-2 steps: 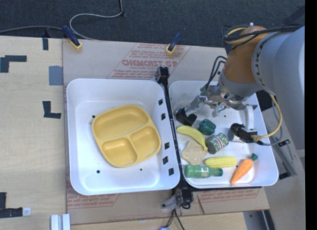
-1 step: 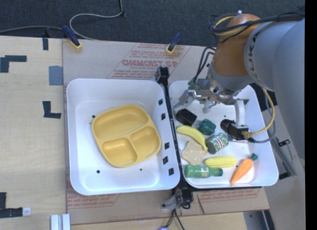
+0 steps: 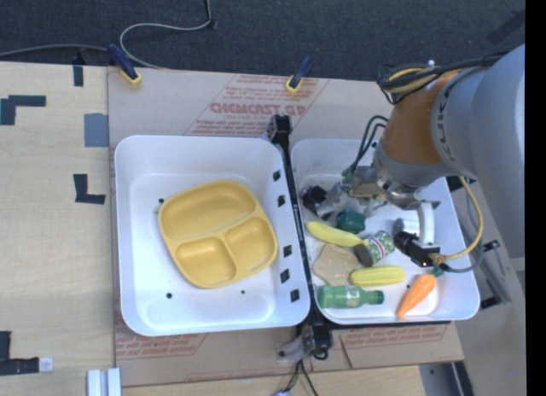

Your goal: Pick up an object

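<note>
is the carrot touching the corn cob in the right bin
Apart. The camera view shows a strip of white bin floor between the carrot and the right end of the corn cob.

I count: two shallow white bins [image 3: 136,215]; one yellow divided plastic tray [image 3: 217,232]; one yellow banana [image 3: 334,234]; one corn cob [image 3: 377,276]; one orange carrot [image 3: 415,294]; two small green bottles [image 3: 350,297].

The gripper [image 3: 357,191] is being largely hidden beneath the arm [image 3: 444,121]; the teal object [image 3: 349,220] under it is being partly covered.
</note>
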Action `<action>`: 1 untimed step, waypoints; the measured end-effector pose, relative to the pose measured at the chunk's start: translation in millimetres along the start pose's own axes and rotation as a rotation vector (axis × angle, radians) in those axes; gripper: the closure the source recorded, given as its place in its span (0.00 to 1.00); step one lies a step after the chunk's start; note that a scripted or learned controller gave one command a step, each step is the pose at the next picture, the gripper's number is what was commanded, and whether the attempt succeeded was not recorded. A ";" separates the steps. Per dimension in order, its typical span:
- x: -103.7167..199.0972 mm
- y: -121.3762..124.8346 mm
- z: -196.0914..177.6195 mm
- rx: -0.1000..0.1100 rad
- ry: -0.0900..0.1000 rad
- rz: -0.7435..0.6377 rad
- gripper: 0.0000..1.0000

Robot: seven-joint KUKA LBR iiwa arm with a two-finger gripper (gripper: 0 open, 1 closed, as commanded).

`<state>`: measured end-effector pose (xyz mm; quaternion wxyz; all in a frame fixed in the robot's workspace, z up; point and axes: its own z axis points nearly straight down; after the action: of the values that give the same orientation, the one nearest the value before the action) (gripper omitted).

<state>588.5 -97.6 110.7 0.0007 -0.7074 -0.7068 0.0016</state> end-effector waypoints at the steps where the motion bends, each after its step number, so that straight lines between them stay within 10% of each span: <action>1: -5.6 -25.2 24.3 -0.007 0.001 -0.002 0.00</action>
<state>563.2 -103.2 86.5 -0.0016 -0.7066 -0.7076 -0.0012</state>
